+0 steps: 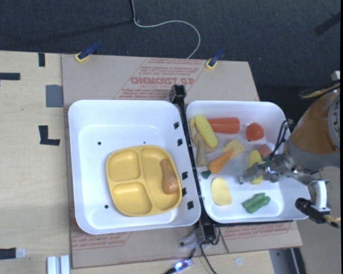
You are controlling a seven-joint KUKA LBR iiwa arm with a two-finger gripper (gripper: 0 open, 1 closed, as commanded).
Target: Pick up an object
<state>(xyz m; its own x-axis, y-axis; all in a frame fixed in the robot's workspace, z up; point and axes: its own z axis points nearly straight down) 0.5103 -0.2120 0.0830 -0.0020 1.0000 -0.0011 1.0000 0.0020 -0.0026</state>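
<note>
The gripper (248, 178) is hovering low in the right bin (272, 108) beside the yellow banana piece (254, 157), fingers' state unreadable, nothing lifted yet

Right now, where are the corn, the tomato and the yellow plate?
corn (206, 130), camera view, middle of the cob.
tomato (254, 132), camera view, its red top.
yellow plate (126, 167), camera view, bare upper-left compartment.

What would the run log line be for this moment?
gripper: low in right bin, beside yellow piece | grasp: unconfirmed | green item: loose | tray: left bin, holds sausage
</note>
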